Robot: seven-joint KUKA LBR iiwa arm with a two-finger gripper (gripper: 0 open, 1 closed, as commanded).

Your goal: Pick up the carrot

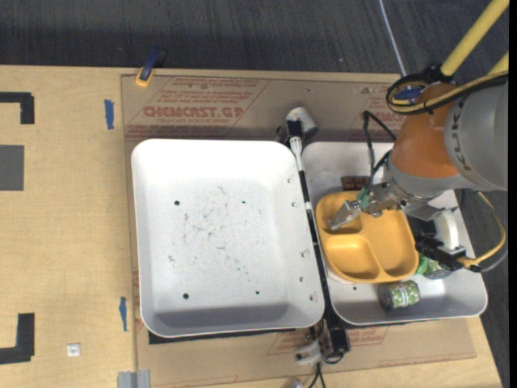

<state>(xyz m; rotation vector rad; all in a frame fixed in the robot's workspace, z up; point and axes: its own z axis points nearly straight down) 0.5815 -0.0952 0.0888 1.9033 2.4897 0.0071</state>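
Over the right bin [468, 297], the gripper [352, 213] reaches down into a yellow divided tray [380, 249], its tips at the tray's upper-left compartment. Whether the fingers are spread or pressed together I cannot tell, and I cannot make out the carrot. A green can [401, 294] lies just below the tray. The left bin [161, 168] sits alongside on the desk [65, 217].

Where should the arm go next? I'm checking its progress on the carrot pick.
Probably lift clear first: the gripper sits over the yellow divided tray in the right bin, and I cannot make out a carrot there, so a clearer view should help.
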